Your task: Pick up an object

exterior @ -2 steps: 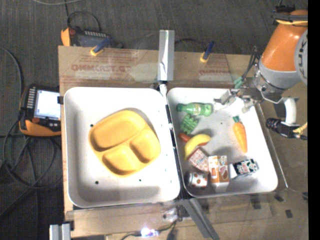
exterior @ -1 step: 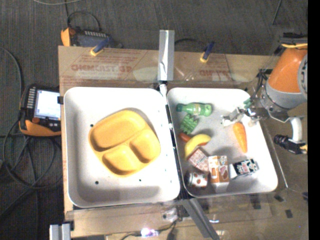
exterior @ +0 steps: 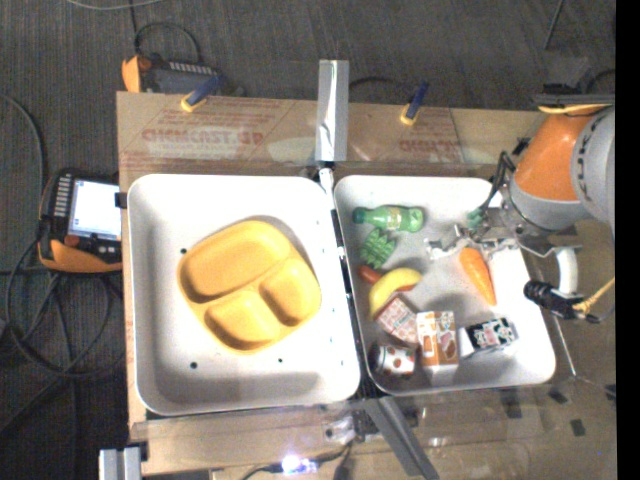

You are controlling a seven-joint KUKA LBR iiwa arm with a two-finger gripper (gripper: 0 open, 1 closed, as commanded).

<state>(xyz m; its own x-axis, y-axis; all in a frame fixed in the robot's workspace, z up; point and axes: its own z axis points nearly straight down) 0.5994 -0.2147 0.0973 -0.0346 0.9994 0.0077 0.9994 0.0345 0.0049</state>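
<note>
Camera view: the grey arm with the orange band (exterior: 565,163) is reaching in over the right-hand shallow white bin (exterior: 520,373). Its two-finger gripper (exterior: 470,236) is sitting low in that bin's upper right part, just above the thick end of the orange plastic carrot (exterior: 480,273). Whether the jaws are wide or narrow, I cannot tell; the metal parts there are too small and cluttered to read, and nothing is visibly held between them.

Relative to the carrot: a green plastic bottle (exterior: 392,218) is lying to its upper left, a yellow banana (exterior: 392,288) to its left, and small printed cartons (exterior: 436,336) below it.

The left-hand bin is carrying a yellow divided plastic tray (exterior: 250,285).

Judgement: the approach step is in hand, with the carrot the likeliest target. The next move calls for closing on it squarely, then lifting clear.
</note>
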